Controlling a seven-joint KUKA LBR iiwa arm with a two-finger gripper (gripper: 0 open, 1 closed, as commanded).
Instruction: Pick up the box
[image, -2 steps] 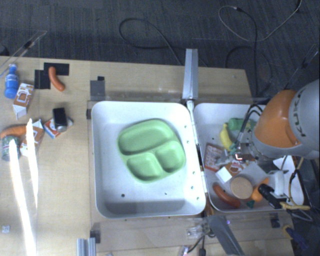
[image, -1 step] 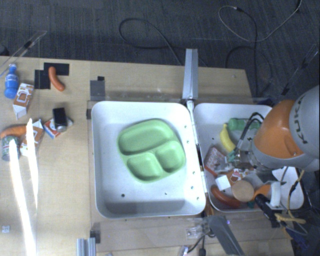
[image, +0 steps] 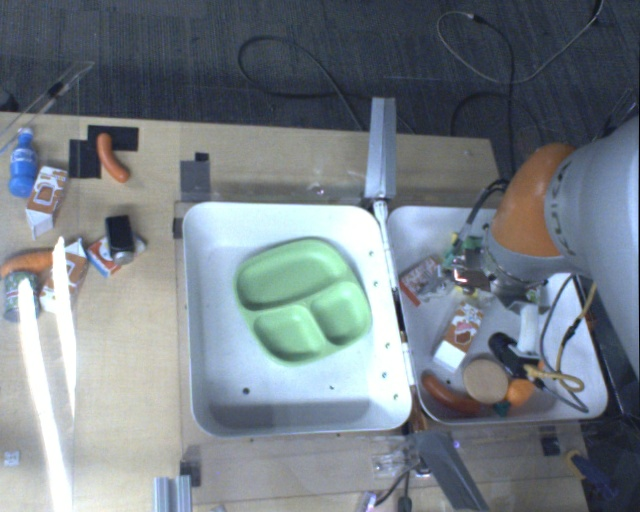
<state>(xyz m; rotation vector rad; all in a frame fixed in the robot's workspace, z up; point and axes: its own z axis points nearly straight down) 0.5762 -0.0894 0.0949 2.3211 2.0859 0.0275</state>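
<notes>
The box (image: 466, 325), a small red and white carton, lies in the middle of the right bin (image: 592, 400). My gripper (image: 464, 270) hangs low over the bin just above the box in the picture, next to a crumpled clear wrapper (image: 422, 279). The grey arm with its orange band (image: 525, 210) comes in from the right and hides the bin's far right part. I see nothing held in the gripper.
A white block (image: 449, 353), a brown disc (image: 485, 379), a sausage (image: 448, 394), a small orange piece (image: 518, 392) and a white bottle (image: 528, 326) crowd the right bin's near side. The left bin (image: 215, 380) holds a green divided plate (image: 303, 299). Loose items lie on the bench at far left.
</notes>
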